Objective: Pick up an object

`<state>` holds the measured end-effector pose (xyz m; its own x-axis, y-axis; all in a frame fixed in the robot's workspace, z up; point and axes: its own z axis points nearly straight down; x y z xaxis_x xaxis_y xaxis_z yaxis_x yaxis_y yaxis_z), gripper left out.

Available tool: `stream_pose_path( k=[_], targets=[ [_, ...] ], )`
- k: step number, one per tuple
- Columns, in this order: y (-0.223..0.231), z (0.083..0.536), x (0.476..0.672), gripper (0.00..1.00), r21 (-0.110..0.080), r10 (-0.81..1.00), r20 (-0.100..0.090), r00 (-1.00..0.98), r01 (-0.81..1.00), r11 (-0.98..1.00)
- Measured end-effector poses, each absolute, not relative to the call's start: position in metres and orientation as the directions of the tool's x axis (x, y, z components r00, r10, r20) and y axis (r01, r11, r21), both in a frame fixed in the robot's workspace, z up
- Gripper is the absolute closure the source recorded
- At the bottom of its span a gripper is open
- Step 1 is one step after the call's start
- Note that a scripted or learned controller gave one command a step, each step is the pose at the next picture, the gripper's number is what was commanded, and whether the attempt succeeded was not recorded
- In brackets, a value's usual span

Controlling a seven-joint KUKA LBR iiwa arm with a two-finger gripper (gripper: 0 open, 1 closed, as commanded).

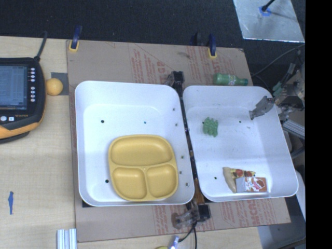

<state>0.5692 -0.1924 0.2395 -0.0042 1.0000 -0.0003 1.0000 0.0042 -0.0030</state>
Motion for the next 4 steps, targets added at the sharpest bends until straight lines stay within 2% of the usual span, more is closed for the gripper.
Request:
stream_pose_path(
  k=[1, 2, 3, 4],
  targets=[
    [-0.158, 0.163, 0.605, 0.00, -0.005, 1.000, 0.000, -0.006, 1.000, 0.006],
    [-0.104, 0.092, 0.647, 0.00, -0.004, 1.000, -0.001, -0.006, 1.000, 0.006],
    [-0.104, 0.092, 0.624, 0.00, -0.005, 1.000, -0.002, -0.006, 1.000, 0.006],
    [-0.104, 0.102, 0.624, 1.00, -0.006, 1.000, -0.002, -0.006, 1.000, 0.006]
  ],
)
